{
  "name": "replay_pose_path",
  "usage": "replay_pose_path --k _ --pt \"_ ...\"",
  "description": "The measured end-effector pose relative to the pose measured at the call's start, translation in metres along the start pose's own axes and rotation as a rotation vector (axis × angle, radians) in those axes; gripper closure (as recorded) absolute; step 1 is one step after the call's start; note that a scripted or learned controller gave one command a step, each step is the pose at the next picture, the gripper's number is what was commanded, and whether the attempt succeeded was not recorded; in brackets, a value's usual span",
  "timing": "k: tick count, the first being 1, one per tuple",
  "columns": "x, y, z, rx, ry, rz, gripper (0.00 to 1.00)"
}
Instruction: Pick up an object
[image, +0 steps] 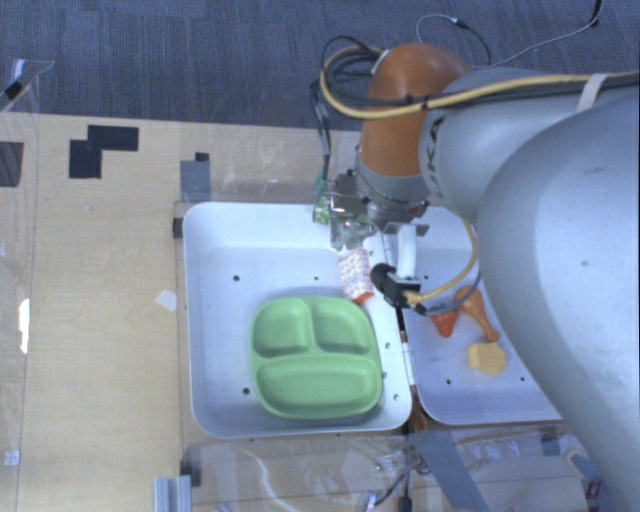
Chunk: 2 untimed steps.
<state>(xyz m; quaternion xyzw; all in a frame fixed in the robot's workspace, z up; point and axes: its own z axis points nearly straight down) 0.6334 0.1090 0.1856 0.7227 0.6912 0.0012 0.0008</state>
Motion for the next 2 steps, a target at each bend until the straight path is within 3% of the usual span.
replay_pose_path --k 1,2 --pt "-0.003 -0.035 -0.018 0.000 0.001 -0.032 1.00" --pt "-0.076 -0.065 -0.028 0.000 0.000 -0.109 1.00"
